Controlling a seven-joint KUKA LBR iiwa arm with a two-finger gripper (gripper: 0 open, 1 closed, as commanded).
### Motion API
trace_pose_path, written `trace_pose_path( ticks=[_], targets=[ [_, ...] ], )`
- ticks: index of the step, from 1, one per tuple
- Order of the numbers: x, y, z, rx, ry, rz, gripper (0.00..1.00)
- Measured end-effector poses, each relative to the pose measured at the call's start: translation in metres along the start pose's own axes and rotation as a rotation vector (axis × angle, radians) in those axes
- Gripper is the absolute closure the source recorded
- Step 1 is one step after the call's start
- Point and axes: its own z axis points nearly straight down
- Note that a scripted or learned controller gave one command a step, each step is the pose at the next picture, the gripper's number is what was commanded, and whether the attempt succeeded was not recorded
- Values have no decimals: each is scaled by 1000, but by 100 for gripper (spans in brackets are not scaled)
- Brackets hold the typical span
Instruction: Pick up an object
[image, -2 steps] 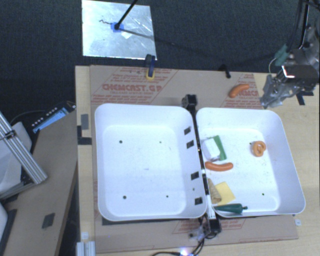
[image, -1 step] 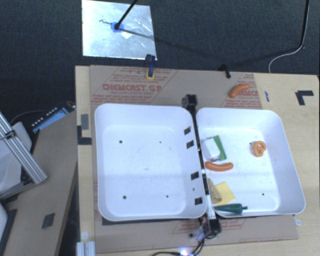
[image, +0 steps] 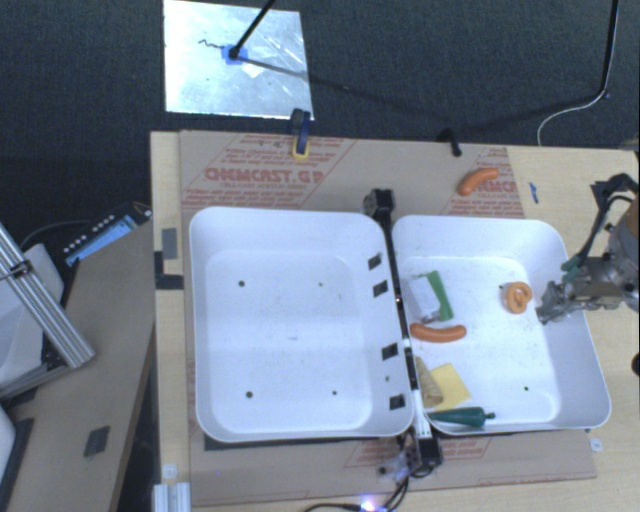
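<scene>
The claw (image: 552, 308) is seen at the right edge of the right bin (image: 560, 395); whether it is released or clenched cannot be told. Inside that bin, an orange ring (image: 517, 297) lies just left of the claw, apart from it. An orange sausage (image: 438, 333) lies further left, near a green-and-white packet (image: 430, 294).

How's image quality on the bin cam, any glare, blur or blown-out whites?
Camera view: soft overall, small items lack crisp edges; the right bin and left bin read bright white but their rims and floor dots stay visible; the shiny sheet at top shows mottled glare; the claw at the right bin's edge is dim and smeared; shadows are faint.
</scene>
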Motion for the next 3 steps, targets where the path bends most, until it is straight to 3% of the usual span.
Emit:
trace_pose_path(
  ticks=[1,2,3],
  targets=[
    [84,11,-175,-34,-3,-12,100],
    [108,39,-206,-20,-3,-6,100],
    [124,5,-217,-16,-3,-4,100]
  ],
)
